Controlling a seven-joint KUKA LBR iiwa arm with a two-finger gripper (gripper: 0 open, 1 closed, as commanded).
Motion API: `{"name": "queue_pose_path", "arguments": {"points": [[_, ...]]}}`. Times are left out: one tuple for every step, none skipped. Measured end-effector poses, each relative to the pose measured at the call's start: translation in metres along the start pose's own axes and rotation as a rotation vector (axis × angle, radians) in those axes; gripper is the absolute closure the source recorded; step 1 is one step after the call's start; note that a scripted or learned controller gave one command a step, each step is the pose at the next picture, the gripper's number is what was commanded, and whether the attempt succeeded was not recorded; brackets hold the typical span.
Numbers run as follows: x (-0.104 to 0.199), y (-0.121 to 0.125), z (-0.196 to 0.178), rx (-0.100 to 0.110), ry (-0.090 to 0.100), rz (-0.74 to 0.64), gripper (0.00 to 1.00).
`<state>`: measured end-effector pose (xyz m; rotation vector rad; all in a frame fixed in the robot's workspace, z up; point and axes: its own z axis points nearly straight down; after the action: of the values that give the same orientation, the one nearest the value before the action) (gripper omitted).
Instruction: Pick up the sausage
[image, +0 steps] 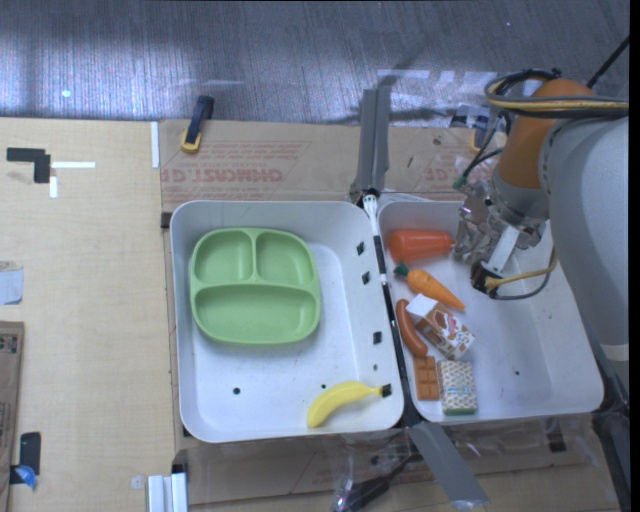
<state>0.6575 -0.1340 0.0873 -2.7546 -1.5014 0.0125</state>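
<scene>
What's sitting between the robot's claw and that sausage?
In the camera view, the carrot lies between the gripper and the sausage.

Green divided plate (256, 286) and banana (340, 402) in left bin (190, 330); carrot (434, 286) in right bin (540, 360).

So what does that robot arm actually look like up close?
The arm is a thick, rounded tube in light grey, with an orange band just above the wrist. Below the band sits a darker metal gripper with white parts. Thin black cables loop over the top, and a yellowish cable curls out near the gripper.
</scene>
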Motion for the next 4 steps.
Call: {"name": "queue_pose_path", "arguments": {"points": [[-0.001,0.001,0.001,0.0,-0.001,-0.145,0.0],[0.028,-0.018,0.0,-0.001,0.0,0.328,0.0],[0.061,-0.047,-0.1,-0.002,0.001,0.733,0.0],[0.032,-0.128,-0.099,0.0,-0.002,0.707,0.0]]}}
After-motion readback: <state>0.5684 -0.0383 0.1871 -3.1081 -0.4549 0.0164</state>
